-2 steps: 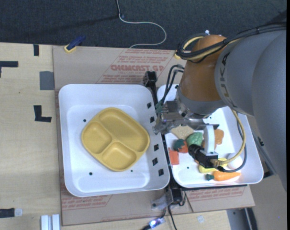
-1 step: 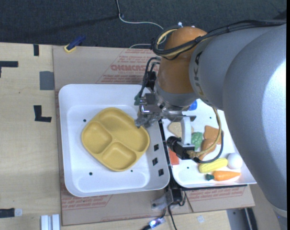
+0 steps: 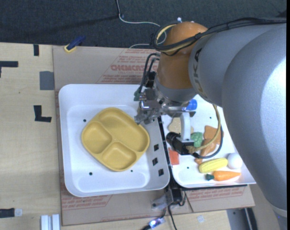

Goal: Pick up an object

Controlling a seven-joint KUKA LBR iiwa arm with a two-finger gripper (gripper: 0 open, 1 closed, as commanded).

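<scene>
A yellow divided plate (image 3: 115, 138) lies in the left white bin (image 3: 73, 109). The right bin (image 3: 233, 180) holds toy food: a corn cob (image 3: 213, 165), a carrot (image 3: 222, 175), a green piece (image 3: 197, 139), a blue piece (image 3: 191, 104), a white egg (image 3: 235, 162) and a tan slice (image 3: 174, 125). My gripper (image 3: 146, 110) hangs below the orange band (image 3: 176, 56), over the ridge between the two bins, just above the plate's upper right rim. The arm's bulk hides much of the right bin.
Both bins rest on a brown cardboard sheet (image 3: 92, 66) on the bench. A black cable part (image 3: 176, 143) hangs over the right bin's left side. A white wire (image 3: 135, 22) runs across the dark back area.
</scene>
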